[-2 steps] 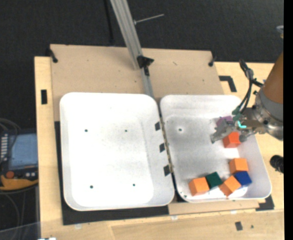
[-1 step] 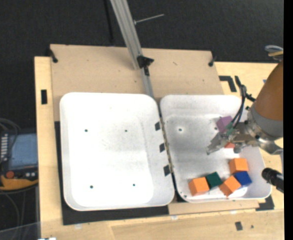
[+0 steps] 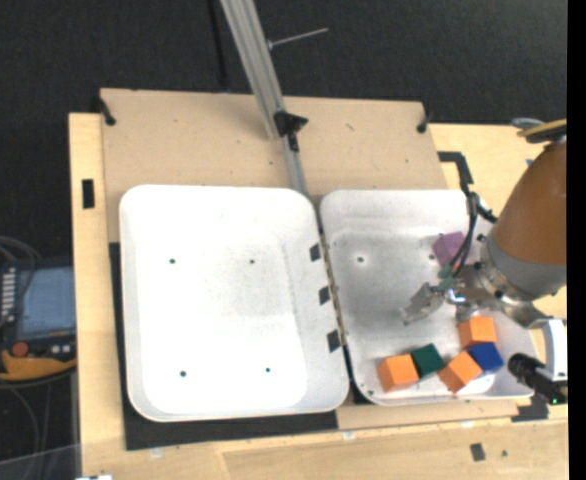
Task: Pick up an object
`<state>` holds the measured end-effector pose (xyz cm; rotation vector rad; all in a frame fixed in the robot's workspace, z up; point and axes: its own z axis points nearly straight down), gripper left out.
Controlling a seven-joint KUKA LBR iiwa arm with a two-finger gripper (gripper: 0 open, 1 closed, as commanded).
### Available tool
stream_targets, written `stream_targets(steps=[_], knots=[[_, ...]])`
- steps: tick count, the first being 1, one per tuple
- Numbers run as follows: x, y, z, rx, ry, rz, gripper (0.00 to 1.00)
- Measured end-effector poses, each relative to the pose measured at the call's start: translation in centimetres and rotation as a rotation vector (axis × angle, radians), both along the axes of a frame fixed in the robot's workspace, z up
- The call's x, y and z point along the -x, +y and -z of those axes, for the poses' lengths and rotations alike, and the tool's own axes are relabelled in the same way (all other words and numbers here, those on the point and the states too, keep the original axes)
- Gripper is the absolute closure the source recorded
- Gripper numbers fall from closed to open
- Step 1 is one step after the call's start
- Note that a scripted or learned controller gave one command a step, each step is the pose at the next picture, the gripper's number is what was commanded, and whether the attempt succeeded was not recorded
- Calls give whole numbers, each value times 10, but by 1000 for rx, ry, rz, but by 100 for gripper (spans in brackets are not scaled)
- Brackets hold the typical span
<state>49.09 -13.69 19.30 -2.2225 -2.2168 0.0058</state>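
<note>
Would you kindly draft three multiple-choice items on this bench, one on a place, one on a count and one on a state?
1. Where do the blocks lie?
A. left bin
B. right bin
C. bare bench

2. How many orange blocks show?
A. one
B. three
C. five

3. Where is the gripper?
A. over the right bin
B. over the left bin
C. off the bench

Key: 1 B, they cluster at the right bin's near edge. 2 B, three orange ones lie beside a green block and a blue block. 3 A, it hangs above that bin's floor.
</note>
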Motion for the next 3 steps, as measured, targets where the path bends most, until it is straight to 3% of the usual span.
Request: stream_targets(steps=[1,2,3], knots=[[-5,-5,45,0,0,1,0],[-8,-4,32,-2,-10,7,100],[-12,0,-32,1,-13,-7,100]])
